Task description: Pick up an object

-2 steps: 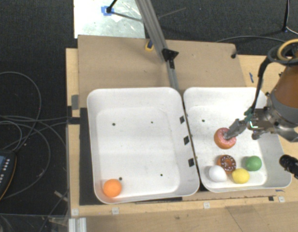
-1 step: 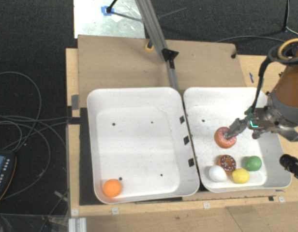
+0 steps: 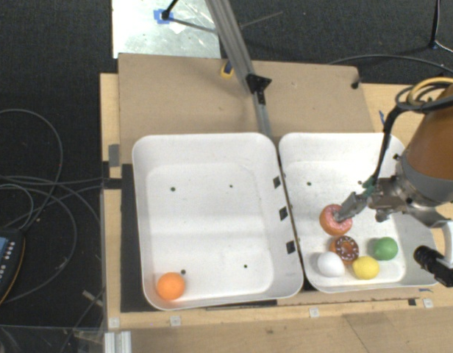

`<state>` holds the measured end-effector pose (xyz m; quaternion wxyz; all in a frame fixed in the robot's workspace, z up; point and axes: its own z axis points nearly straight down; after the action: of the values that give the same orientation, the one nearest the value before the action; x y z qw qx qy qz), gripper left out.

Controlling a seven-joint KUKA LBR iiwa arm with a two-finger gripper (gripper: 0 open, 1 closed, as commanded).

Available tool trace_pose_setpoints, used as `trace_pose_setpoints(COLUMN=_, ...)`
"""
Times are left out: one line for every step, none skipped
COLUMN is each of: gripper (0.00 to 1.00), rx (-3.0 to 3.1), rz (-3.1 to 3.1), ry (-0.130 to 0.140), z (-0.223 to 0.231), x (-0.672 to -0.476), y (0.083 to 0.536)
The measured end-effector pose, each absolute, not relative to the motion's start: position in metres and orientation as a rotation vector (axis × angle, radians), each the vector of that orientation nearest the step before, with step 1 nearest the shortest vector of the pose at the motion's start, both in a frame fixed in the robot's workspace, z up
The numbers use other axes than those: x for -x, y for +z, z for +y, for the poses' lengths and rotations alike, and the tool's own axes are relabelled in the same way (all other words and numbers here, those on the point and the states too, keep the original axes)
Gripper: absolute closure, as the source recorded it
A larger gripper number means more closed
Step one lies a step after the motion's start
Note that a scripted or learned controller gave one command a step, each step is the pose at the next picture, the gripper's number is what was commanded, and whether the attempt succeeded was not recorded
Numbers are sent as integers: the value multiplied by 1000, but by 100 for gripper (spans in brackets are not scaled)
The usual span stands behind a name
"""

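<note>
In the right bin (image 3: pixel 315 153) a pink frosted doughnut (image 3: pixel 331 220) lies near the middle front. My gripper (image 3: pixel 346 210) reaches in from the right and its tip rests over the doughnut's right side. Just in front lie a chocolate sprinkled doughnut (image 3: pixel 346 248), a white ball (image 3: pixel 330 264), a yellow ball (image 3: pixel 365 268) and a green ball (image 3: pixel 385 248). An orange ball (image 3: pixel 170 286) sits in the front left corner of the left bin (image 3: pixel 204 153).
A slanted metal pole (image 3: pixel 237 43) crosses the back of the bench above the bins' junction. Black clips (image 3: pixel 282 213) mark the shared rim between the bins. Cables lie on the floor at left.
</note>
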<state>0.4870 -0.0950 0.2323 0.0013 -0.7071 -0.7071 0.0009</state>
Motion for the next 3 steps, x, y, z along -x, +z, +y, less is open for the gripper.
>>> trace_pose_setpoints(gripper=0, rx=2217, rz=-2219, ry=4, z=-89, x=-491, y=172)
trace_pose_setpoints(gripper=0, rx=2219, rz=-2219, ry=3, z=-92, x=-494, y=128)
trace_pose_setpoints(gripper=100, rx=2223, rz=-2222, ry=-3, z=-93, x=-496, y=141)
